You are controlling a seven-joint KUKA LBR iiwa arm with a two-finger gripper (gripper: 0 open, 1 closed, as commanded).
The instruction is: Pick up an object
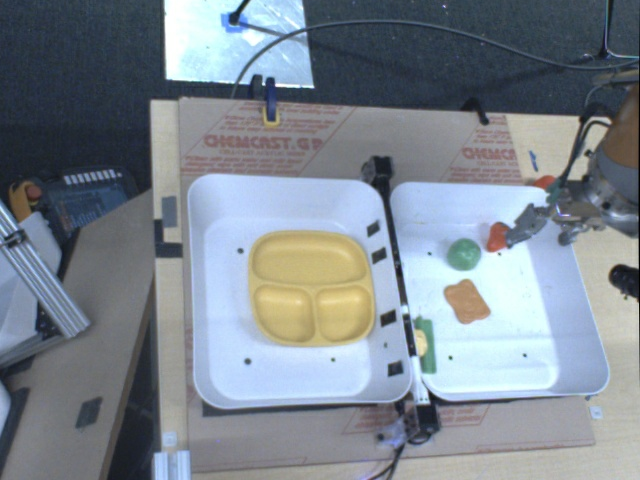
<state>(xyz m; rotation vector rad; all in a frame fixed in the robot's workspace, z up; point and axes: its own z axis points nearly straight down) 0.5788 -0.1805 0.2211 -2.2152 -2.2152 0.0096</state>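
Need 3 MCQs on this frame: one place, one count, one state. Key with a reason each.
1. Where does the yellow three-compartment plastic tray sit?
A. Left white bin
B. Right white bin
C. On the brown cardboard outside the bins

2. How many loose items lie on the right white bin's floor, apart from the red one at the claw?
A. One
B. Two
C. Four

3. What is the state of the small red object?
A. Resting in a tray compartment
B. At the tip of the claw
C. Lying alone, far from the arm

Key:
1. A: the tray lies flat in the left white bin.
2. B: a green ball and a flat orange piece; a green-and-yellow item sits at the dividing edge.
3. B: it sits at the claw tip; an actual grip cannot be confirmed.
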